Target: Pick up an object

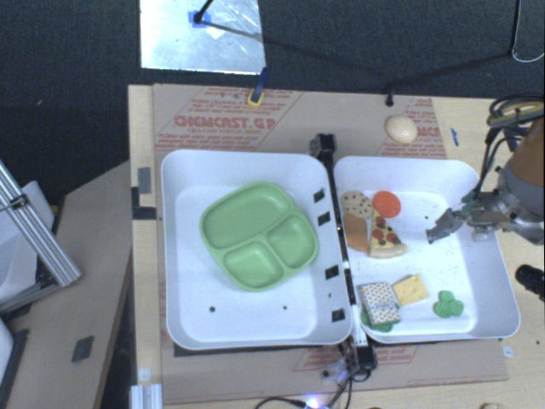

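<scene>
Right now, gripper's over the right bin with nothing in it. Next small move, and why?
Probably shift the gripper toward the pizza slice, then descend. It hangs above bare floor of the right bin, between no objects, with nothing between its fingers. The pizza slice looks like the nearest target; the cookie and tomato crowd its upper edge, so approach from the bare side.

Worktop (145,331) is light wood, covered mostly by a brown cardboard sheet (358,109) with red print. Two shallow white bins sit on the cardboard, side by side and touching at the centre seam: left bin (183,313), right bin (490,313). A beige egg-shaped object (401,129) lies on the cardboard just behind the right bin. A small yellow-and-blue clip (256,95) sits at the cardboard's far edge. A small grey patch (83,348) lies on the lower side panel at left.
</scene>
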You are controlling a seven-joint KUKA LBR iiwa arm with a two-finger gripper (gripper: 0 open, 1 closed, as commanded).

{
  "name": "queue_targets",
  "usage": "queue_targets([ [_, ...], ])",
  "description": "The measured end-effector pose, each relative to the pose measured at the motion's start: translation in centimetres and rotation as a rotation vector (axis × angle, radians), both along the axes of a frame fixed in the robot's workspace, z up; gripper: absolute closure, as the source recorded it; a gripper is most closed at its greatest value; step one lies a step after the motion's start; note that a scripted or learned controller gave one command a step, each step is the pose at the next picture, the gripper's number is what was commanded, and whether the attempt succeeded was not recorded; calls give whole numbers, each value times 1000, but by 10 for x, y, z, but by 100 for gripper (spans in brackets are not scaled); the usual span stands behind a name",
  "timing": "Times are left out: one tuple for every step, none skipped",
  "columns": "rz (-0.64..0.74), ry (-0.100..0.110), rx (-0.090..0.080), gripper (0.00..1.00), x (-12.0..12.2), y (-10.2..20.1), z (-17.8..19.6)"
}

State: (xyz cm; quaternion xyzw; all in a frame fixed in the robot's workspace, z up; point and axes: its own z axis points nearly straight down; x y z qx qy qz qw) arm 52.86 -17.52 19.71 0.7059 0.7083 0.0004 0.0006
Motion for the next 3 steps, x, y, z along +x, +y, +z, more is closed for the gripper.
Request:
queue_targets([
  [-2, 4, 1, 0, -5, 6, -45],
  [-3, 5, 1, 0, -15, 3, -100],
  [-2, 2, 1, 0, -15, 3, -113],
])
